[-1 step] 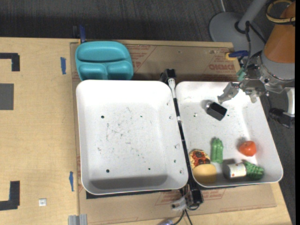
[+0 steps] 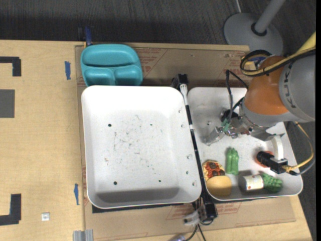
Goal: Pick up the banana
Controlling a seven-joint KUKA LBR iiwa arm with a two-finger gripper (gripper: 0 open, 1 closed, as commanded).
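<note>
No banana can be made out with certainty among the toys in the right bin [image 2: 293, 185]. The gripper [image 2: 220, 133] is seen low over that bin; nothing is visibly held, so picking remains undone.

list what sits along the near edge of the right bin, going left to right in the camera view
red and yellow toy → tan round fruit → white cylinder with red end → dark green toy
</note>
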